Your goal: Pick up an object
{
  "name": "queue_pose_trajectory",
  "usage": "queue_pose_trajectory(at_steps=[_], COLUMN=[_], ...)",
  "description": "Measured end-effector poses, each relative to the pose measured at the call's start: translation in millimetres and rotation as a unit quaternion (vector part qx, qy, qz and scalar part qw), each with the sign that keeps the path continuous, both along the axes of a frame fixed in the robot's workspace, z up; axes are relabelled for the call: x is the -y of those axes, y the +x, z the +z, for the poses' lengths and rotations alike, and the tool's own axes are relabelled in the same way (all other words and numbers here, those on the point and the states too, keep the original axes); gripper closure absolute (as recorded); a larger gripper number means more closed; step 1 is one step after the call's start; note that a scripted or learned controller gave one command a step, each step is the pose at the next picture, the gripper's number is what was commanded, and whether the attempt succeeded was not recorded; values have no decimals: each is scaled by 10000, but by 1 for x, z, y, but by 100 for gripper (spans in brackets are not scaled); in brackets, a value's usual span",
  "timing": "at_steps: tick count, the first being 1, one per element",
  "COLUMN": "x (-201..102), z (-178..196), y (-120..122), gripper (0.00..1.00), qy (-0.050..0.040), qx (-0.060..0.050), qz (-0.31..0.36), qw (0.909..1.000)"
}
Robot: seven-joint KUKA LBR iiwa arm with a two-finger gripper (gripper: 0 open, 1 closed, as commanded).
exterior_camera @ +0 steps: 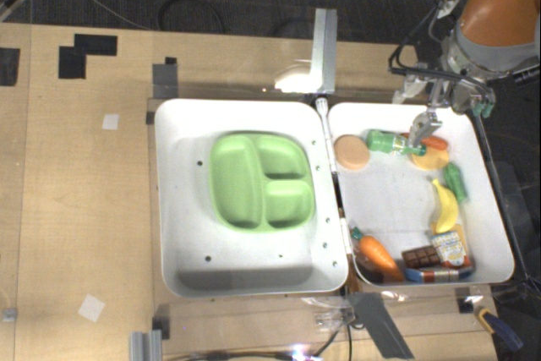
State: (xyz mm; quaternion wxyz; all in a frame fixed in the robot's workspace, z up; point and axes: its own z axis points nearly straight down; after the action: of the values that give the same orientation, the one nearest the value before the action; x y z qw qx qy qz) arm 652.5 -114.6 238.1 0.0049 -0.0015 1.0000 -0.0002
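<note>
My gripper hangs over the back of the right bin, at the right end of a green bottle lying on its side. A tan round bun lies left of the bottle. Just right of the gripper there is an orange and yellow item, partly covered by it. Further forward lie a green pepper, a yellow banana, a carrot and a brown chocolate bar.
The left bin holds a green divided plate. A metal post stands behind the wall between the bins. The arm's orange band is at the top right, with cables around it.
</note>
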Motion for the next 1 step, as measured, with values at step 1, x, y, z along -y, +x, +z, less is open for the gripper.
queue_pose_trajectory(at_steps=[1], x=[41], z=[-148], y=[-17], gripper=[0], qy=[-11], qx=[35], qz=[-145], qw=[9999])
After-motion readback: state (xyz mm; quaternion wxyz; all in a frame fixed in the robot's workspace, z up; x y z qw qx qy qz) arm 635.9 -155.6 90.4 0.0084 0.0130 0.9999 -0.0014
